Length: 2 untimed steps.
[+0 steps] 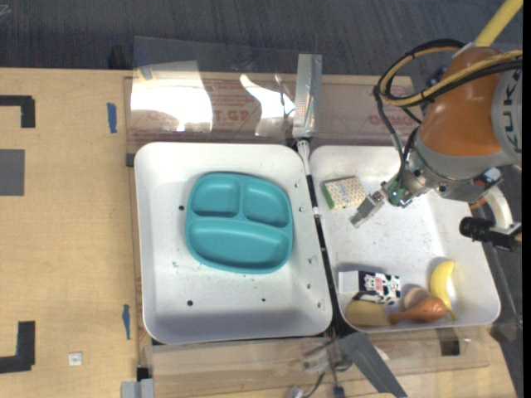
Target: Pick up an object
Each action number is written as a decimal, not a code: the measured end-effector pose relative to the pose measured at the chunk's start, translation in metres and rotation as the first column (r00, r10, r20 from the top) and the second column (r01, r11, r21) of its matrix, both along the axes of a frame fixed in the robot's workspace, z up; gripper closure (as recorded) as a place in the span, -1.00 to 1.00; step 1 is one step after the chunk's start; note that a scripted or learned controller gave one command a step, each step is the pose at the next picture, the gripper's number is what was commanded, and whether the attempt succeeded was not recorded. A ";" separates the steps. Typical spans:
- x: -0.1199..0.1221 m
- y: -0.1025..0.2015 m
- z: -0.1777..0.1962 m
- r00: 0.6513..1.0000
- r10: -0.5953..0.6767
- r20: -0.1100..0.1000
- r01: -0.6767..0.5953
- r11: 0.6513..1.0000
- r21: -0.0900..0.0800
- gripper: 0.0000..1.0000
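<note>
Two shallow white bins of smooth, glossy plastic with rounded corners are seen side by side on the bench. The left bin (158,222) is speckled with a few dark dots and holds a teal plate (239,222), a rounded rectangle moulded into three compartments. The right bin (477,247) holds the smaller things. A small square packet (343,192) with a dotted green-and-white pattern lies near that bin's far left corner. Along the near edge are found a black-and-white patterned carton (378,285), a tan potato-like lump (365,312), a glossy orange-brown piece (421,308) and a curved yellow banana (444,283) towards the near right corner.

The claw (365,210) is held above the right bin's left half, just beside the packet's near right corner, slanting down towards the left. Whether it is spread or pressed together cannot be told. The carton and the other near-edge items lie well apart from it.
</note>
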State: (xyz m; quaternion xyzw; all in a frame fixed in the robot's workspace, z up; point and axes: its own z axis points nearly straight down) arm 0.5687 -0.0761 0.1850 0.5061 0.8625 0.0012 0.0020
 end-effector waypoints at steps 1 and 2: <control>-0.082 -0.041 -0.059 0.954 0.299 -0.002 -0.299 0.954 -0.001 -1.00; -0.066 -0.038 -0.078 0.956 0.294 0.013 -0.294 0.956 -0.002 -1.00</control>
